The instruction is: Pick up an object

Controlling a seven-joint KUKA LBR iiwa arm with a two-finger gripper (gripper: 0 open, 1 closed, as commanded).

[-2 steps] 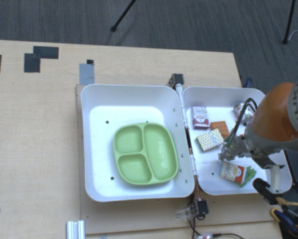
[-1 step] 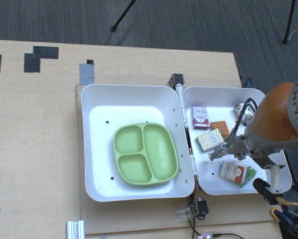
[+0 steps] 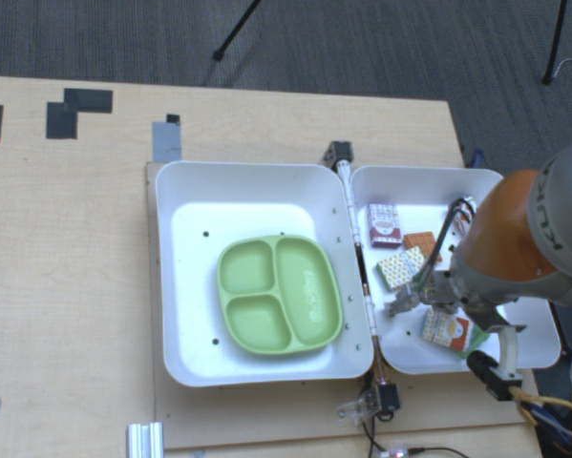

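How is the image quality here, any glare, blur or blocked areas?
Camera view: bright, slightly washed-out glare on the left bin floor around the green tray; small packets in the right bin look soft; the arm covers part of that bin.

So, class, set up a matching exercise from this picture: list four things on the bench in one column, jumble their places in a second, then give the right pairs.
Things:
1. green divided plate
2. red packet
3. orange band
4. checked packet

Places:
A. on the arm, over the right bin
B. far end of the right bin
C. middle of the left bin
D. right bin, just nearer the camera than the red packet

Pairs: 1-C, 2-B, 3-A, 4-D
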